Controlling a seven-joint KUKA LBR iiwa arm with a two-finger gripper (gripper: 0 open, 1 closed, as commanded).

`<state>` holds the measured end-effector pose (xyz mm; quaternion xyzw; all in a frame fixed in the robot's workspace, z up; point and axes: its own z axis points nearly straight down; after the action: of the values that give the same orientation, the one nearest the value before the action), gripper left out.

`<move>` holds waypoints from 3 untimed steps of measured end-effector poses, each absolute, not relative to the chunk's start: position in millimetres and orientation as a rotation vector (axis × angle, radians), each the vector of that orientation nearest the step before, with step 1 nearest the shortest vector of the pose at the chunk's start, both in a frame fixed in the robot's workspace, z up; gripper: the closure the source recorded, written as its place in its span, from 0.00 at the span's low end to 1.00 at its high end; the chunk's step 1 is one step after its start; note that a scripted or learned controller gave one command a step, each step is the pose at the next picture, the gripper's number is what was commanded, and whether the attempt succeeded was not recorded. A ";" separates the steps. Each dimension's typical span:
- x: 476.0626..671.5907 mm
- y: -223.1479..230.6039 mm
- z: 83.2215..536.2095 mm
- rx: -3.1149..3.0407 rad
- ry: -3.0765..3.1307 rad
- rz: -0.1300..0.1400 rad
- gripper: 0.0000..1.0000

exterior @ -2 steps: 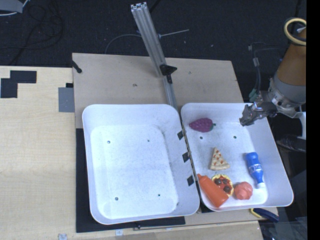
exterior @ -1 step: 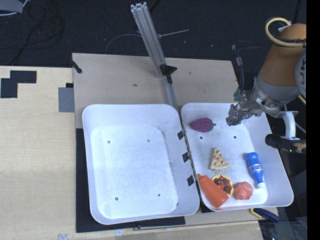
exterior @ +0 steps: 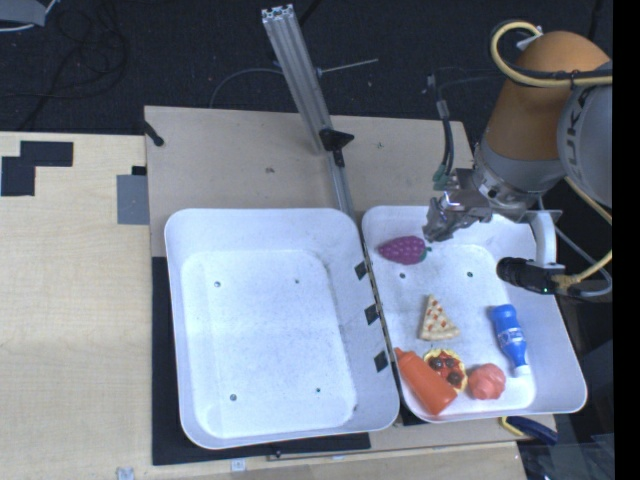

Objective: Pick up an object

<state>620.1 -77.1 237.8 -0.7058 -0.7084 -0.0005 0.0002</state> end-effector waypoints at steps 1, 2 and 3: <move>635.7 -26.7 240.8 -2.217 -2.224 -0.001 1.00; 641.1 19.5 246.4 -2.217 -2.224 -0.001 1.00; 652.3 67.7 247.1 -2.218 -2.224 0.000 1.00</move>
<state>652.3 67.7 247.1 -0.7061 -0.7081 -0.0001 0.0005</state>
